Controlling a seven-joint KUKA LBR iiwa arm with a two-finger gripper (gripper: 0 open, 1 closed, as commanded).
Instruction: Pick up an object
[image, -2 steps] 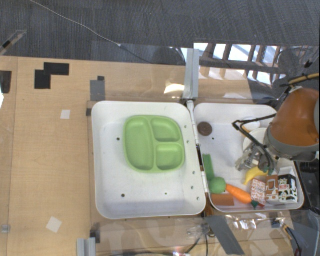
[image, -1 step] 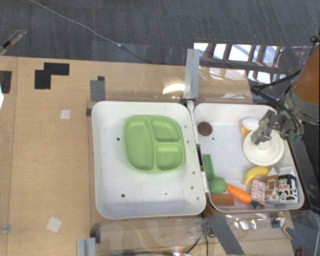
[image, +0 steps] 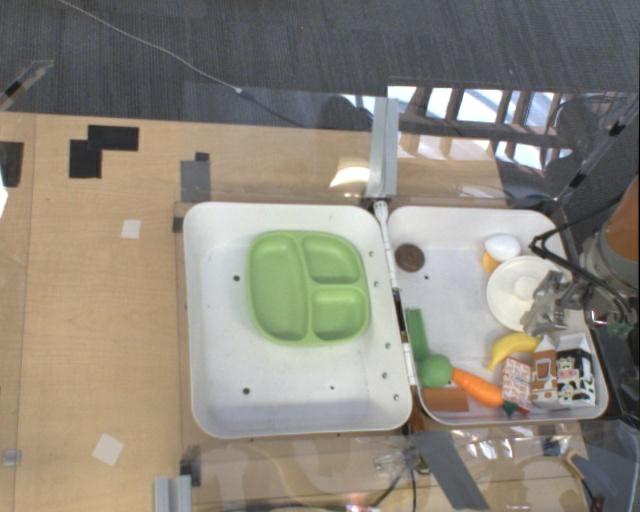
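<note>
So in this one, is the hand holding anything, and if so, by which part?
It cannot be told. The hand hangs over the right bin by the white plate's edge, above the banana, with nothing visibly gripped.

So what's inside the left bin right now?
A green divided plate lies in the left bin, its three compartments bare. Whatever lies beneath the plate is covered.

bins (image: 200, 330): 2
tray (image: 305, 288): 1
banana (image: 512, 347): 1
carrot (image: 477, 387): 1
plate (image: 518, 290): 1
cartons (image: 548, 378): 2 showing
</note>
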